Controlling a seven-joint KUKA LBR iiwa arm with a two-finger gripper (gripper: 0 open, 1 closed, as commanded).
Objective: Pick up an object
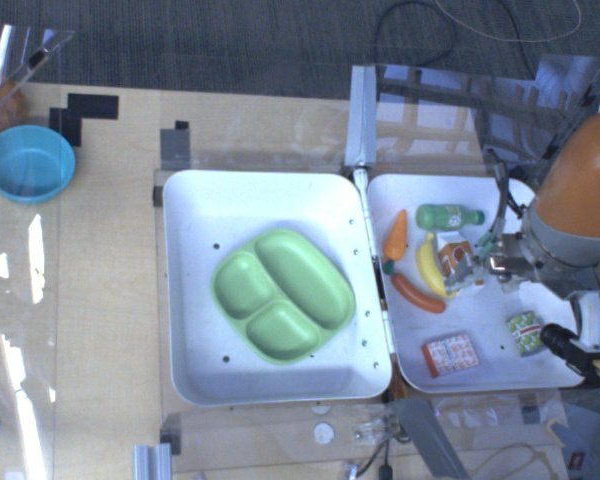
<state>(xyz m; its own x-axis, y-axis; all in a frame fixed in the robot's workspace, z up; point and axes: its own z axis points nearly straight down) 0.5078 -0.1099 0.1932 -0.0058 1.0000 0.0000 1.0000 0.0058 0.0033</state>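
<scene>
The gripper (pixel 467 265) hangs low in the right bin (pixel 500 373), its metal tip among a tight cluster of toy food, and whether it has closed or holds anything cannot be told (the wrist hides that part). The likeliest target is the banana (pixel 429 267), touching the tip at its 9 o'clock. Its long axis runs from about 11 to 5 o'clock, curving gently, the upper end toward the green bottle (pixel 450 216) and the lower end toward the sausage (pixel 419 293). To do this step well, the pinch should fall across the banana's narrow width near its middle, not along its length, with the carrot (pixel 396 235) and a small packet (pixel 454 253) kept out of it. The lift should go straight up, since the crowding neighbours could be dragged along. The green sectioned plate (pixel 283 294) lies in the left bin (pixel 190 268), well apart.
</scene>
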